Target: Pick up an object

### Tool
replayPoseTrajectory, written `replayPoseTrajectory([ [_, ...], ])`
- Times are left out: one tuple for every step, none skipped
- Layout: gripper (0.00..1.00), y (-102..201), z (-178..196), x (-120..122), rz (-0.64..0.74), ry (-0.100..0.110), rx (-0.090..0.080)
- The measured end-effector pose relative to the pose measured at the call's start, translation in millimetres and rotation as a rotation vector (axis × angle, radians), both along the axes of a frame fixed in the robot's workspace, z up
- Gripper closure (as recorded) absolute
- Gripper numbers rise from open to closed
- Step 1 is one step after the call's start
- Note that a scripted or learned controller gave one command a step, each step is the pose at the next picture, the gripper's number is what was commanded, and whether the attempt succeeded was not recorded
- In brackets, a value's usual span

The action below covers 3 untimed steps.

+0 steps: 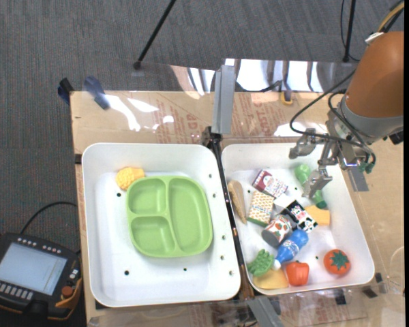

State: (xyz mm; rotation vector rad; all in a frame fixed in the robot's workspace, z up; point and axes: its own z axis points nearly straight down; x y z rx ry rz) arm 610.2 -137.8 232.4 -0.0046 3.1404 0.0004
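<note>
- Down front, a teach pendant (27,271) sits on the floor, far left of the claw.
- Left bin (99,251): a yellow corn toy (126,177) touches a green divided plate (169,215), both well left of the claw.
- Right bin (358,240): toys are piled below-left of the claw, with a blue bottle (293,246) and a red pepper (297,273) among them.
- A green toy (303,174) sits just left of the claw, and a yellow wedge (320,215) lies just beneath.
- And the claw (339,180) hangs over the bin's far side, fingers spread, nothing between them.
- A tomato (336,261) sits alone, well below the claw.
</note>
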Motion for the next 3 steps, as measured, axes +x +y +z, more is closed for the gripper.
replayPoseTrajectory([
  [0.0, -32, -110, -74, -0.141, 0.001, 0.001],
  [0.0, 13, -141, -96, -0.245, -0.011, 0.0],
  [0.0, 47, -143, -109, -0.377, -0.006, -0.008],
])
